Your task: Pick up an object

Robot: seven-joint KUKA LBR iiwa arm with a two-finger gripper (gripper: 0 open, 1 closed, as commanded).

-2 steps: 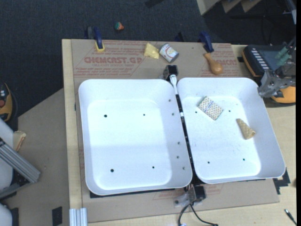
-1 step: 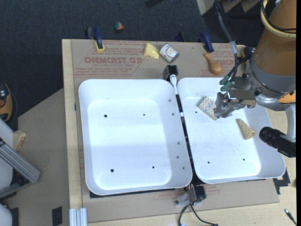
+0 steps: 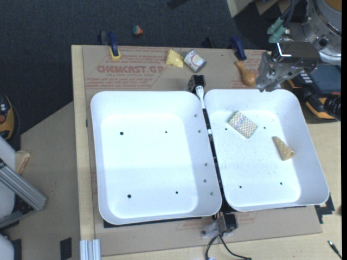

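On brown board over dark carpet sit two white bins; gripper hovers, grip seemingly unreadable.

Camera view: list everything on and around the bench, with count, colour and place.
bins: 2, white, side by side on the bench
patterned pad: 1, white-tan, right bin, upper middle
wedge: 1, tan, right bin, right side
yellow piece: 1, yellow, board behind the bins
small box: 1, white-brown, beside the yellow piece
wooden piece: 1, orange-brown, board, far right
clamps: 2, blue, back edge
pincer: 1, grey, above the right bin's far corner
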